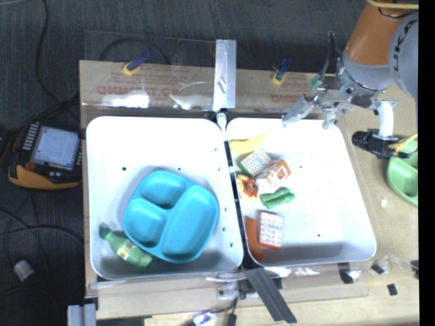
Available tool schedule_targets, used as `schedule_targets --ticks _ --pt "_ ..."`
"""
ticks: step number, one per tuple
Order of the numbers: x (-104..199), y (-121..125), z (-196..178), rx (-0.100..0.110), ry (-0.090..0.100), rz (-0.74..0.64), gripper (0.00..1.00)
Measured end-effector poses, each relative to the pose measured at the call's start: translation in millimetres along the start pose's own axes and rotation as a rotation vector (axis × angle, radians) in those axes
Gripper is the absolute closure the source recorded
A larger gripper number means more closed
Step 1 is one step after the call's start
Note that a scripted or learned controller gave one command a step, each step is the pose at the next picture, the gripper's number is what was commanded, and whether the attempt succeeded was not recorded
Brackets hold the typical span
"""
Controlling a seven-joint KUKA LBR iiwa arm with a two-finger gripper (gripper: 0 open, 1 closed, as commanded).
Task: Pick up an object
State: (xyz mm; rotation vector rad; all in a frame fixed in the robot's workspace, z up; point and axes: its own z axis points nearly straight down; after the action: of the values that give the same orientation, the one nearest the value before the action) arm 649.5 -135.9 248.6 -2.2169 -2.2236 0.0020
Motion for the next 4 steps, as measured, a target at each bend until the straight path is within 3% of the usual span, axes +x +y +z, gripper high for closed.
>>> schedule_targets --ticks 1,2,3,4 --pt "6.0 17.8 152.3 -0.002 -0.005 0.029 0.00" --pt "29.3 -45.4 158.7 -0.011 -0.004 -0.083 0.00" --pt "0.8 -98.2 158.7 -0.014 -0.001 0.097 0.00" --pt "-29.4 -46.6 77.2 -0.001 -0.001 -0.054 0.00"
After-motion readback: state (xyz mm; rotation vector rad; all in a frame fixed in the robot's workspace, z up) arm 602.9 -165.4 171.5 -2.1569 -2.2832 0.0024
